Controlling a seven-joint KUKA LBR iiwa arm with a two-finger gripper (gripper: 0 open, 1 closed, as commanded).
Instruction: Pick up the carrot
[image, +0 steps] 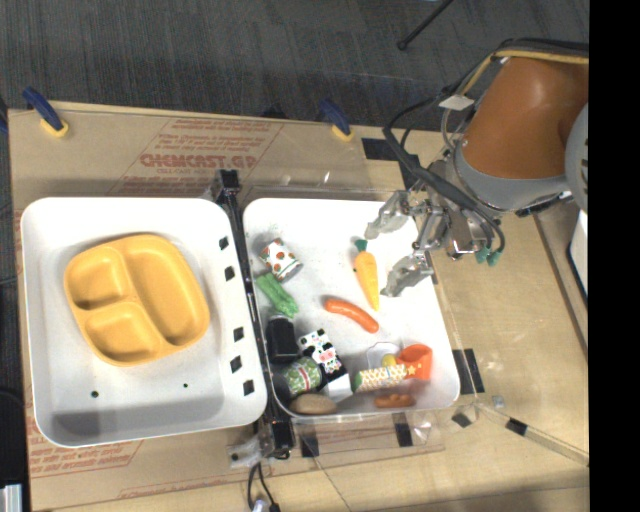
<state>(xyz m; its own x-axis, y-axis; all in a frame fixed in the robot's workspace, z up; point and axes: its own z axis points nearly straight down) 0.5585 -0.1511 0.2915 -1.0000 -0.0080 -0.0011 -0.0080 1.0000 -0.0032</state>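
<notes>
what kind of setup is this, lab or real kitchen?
Most likely a lab test bench, not a kitchen: two white bins taped and clamped to a board, toy food such as the carrot in a bin, and the gripper over that bin.

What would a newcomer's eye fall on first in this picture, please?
First, the big yellow divided tray in the left bin. Next, the orange carrot in the right bin, with the gripper open just beside it, above a cluster of small toys along the near edge.
</notes>
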